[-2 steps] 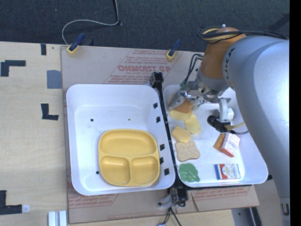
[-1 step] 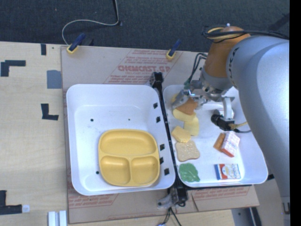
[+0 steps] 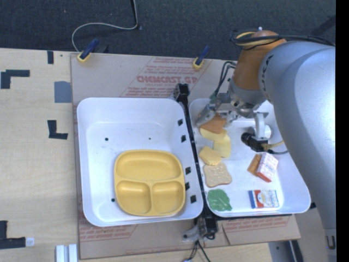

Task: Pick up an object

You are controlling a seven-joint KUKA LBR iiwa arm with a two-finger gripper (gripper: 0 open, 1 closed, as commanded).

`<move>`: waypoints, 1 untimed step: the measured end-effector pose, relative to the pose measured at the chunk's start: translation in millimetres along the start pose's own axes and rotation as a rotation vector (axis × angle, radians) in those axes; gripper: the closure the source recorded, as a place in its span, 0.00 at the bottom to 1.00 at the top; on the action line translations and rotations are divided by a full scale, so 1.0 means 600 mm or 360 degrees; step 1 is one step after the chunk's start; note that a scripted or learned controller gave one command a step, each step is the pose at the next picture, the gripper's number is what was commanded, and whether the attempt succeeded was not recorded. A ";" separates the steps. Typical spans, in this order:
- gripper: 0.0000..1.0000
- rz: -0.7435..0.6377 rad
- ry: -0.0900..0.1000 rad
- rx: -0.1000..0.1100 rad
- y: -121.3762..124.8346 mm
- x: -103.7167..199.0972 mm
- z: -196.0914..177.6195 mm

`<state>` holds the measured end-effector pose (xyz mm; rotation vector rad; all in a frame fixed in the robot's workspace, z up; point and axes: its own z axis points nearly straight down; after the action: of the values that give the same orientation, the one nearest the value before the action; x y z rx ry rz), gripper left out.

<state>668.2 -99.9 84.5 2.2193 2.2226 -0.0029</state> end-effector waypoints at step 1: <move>0.00 0.0001 -0.0001 0.0000 0.000 0.004 0.000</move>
<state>668.1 -97.4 84.5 2.2199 2.2219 -0.0036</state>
